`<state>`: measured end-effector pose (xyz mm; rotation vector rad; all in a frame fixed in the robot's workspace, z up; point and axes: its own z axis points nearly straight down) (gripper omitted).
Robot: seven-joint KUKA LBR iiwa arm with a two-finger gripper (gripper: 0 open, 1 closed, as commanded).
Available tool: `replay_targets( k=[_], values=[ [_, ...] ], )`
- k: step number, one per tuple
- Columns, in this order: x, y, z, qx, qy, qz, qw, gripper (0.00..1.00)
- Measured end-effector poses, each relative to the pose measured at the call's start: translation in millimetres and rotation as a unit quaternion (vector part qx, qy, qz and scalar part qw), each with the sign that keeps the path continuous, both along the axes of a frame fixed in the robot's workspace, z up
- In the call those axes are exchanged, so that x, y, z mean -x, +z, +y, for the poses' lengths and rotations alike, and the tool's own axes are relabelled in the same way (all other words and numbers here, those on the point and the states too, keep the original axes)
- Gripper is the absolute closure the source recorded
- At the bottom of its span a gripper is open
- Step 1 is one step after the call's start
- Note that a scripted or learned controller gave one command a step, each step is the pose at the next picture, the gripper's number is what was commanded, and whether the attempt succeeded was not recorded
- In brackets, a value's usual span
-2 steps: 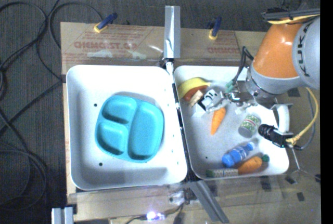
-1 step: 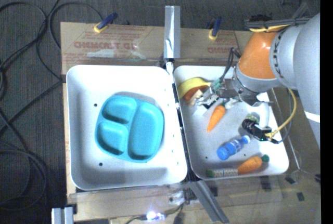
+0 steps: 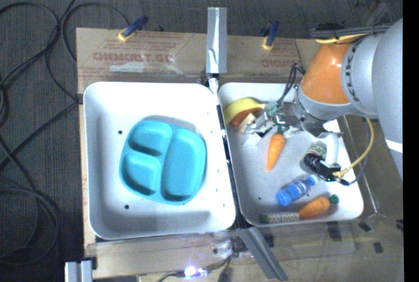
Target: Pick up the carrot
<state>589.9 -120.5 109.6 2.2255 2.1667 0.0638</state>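
Note:
An orange carrot [image 3: 274, 150] lies in the right white bin [image 3: 249, 199], its thick end pointing up toward my gripper [image 3: 277, 123] and its tip pointing down and left. The gripper sits just above the carrot's thick end, in the upper middle of the bin, and seems to touch it. The wrist with its orange band [image 3: 327, 78] rises behind it to the right. A second orange carrot [image 3: 314, 207] with a green end lies near the bin's front right corner.
A yellow banana-like piece [image 3: 243, 106] and a reddish-brown piece [image 3: 242, 119] lie left of the gripper. A blue bottle [image 3: 296, 190] lies below the carrot. The left white bin [image 3: 98, 143] holds a blue compartment tray [image 3: 163, 159]. A black cable plug [image 3: 315, 161] hangs beside the arm.

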Motion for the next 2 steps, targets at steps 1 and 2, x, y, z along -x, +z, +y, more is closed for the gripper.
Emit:
replay_targets(
  k=[1, 2],
  values=[
    [-4.4, 16.9, 0.7, -0.0001, 0.001, -0.006, 1.0000, 1.00],
    [-2.9, 14.8, 0.4, 0.0002, 0.001, -0.004, 1.0000, 0.00]
  ],
)
